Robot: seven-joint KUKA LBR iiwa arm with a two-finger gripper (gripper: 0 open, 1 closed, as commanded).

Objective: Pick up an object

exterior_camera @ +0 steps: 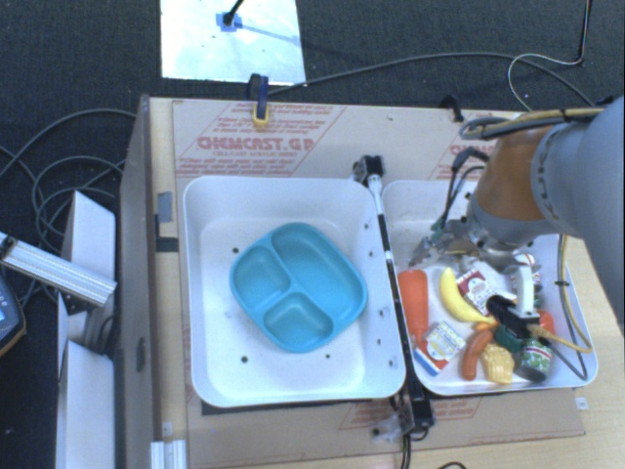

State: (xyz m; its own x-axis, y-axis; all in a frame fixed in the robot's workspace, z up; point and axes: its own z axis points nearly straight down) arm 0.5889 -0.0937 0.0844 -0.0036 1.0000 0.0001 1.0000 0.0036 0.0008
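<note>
You can't tell the finger state: the gripper (459,244) hangs in the right bin (410,203), beside its upper left wall. Just below: banana (459,298), carrot (415,299), crowded toys. Your open room's the left bin (210,262), bearing a blue plate (298,286).

Red print runs across the brown protective sheet (293,130) that covers the bench behind the left bin (195,262). The largest line, just beyond that bin's far rim, reads "CHEMCAST GP". Smaller red lines above it are too fine to read. Further red lettering on the same sheet, beyond the far rim of the right bin (400,203), is partly hidden by the arm (557,179) and illegible.
</note>
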